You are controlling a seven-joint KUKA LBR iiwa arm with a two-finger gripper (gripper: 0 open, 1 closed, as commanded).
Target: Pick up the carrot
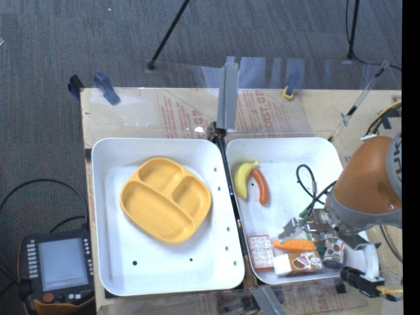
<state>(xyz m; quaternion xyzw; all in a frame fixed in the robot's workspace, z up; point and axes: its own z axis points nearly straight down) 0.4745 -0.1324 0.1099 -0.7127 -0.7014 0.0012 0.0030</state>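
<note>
Carrot (296, 245) lies on its side near the front edge of the right bin (282, 151), pointed end toward the small red-and-white carton (261, 251) just beside it, with a white packet (296, 262) touching or nearly touching it on the front side and a small can (333, 252) close by at its thick end. The gripper (307, 227) sits just behind the carrot, very near it, but the metal parts there are small and muddled against the cables, so whether it is spread or closed, or has anything in it, cannot be told; the carrot itself looks to be resting on the bin floor. The main risk, as I judge it, is crowding: with the carton, packet and can packed around the carrot, a descent that is slightly off could land on a neighbour, shove the carrot against the bin wall, or pinch the packet along with it. The carrot is also smooth and tapered, so a grip near the thin end could let it squirt out or swing as it lifts. The loose black cable (306, 179) behind the carrot could snag as well. Farther behind the carrot, a banana (243, 178) and a sausage (262, 185) lie well clear. The arm (367, 182) comes in from the carrot's right, its orange band bulking over the bin's corner, wrist bent downward and leaning toward the carrot. The yellow plate (165, 199) in the left bin (111, 268), well apart from the carrot across the counter (144, 110), plays no part.
</note>
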